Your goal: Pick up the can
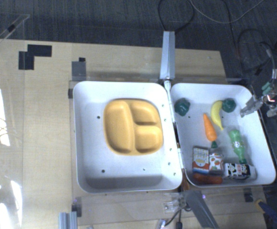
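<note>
The can [237,171] lies on its side near the front right corner of the right bin [265,149]. It is white with black markings and a dark end facing right. A small printed carton [207,159] stands just to its left, and a red sausage-shaped toy [208,179] lies in front of the carton. The gripper [253,107] hangs at the bin's far right rim, well behind the can and apart from it. Only a grey finger-like part and some wrist hardware show at the view's right edge.
The right bin also holds a green bottle [237,144], a carrot [209,127], a banana [217,113] and two teal round items [182,107] [229,105]. A yellow compartment tray [133,126] sits in the left bin [88,142]. Cables lie beyond the bins.
</note>
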Robot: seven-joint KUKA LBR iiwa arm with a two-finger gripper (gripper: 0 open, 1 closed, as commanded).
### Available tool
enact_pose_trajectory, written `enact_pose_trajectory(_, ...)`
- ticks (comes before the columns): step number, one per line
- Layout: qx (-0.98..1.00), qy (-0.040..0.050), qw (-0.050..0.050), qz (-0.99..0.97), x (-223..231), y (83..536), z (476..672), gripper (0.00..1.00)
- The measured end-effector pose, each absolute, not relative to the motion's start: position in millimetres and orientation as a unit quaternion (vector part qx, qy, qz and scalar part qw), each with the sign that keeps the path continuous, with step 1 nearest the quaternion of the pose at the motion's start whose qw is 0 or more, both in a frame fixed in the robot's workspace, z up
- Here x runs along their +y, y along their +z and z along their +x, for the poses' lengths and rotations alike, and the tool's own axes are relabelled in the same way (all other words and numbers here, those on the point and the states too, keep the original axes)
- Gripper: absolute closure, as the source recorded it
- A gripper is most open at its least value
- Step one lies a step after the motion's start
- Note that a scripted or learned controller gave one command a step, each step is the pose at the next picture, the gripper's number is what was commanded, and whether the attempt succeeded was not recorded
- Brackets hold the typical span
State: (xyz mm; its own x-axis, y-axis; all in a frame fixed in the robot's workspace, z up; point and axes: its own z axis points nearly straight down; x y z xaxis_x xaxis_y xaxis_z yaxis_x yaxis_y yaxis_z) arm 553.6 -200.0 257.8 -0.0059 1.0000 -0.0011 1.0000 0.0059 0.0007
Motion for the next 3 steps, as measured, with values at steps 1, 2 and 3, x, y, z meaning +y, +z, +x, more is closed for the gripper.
enact_pose_trajectory(1, 0.683, -0.0002, 0.0, 0.73, -179.1, 124.6, 528.4, 0.0)
enact_pose_trajectory(2, 0.537, 0.0031, 0.003, 0.844, -130.7, 87.2, 545.6, 0.0)
enact_pose_trajectory(3, 0.539, 0.0053, 0.004, 0.842, -129.5, 97.6, 548.6, 1.0)
